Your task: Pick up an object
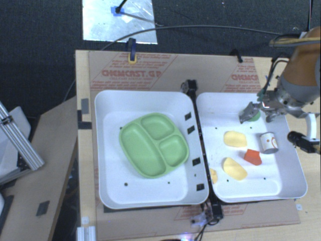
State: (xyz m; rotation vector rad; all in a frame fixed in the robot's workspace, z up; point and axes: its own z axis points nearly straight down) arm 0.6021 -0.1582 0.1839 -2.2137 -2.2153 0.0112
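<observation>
From my seat, the tool (pixel 260 110) hangs low over the far part of the right bin (pixel 286 192), its fingers spread apart with nothing between them. A small green object (pixel 255 116) lies right beneath it, half hidden, so I can't read its long axis. The next nearest candidate is the yellow piece (pixel 234 138), just toward the near-left of the tool, lying flat with its long axis across the bin. The green divided plate (pixel 153 144) sits in the left bin (pixel 108 134).
</observation>
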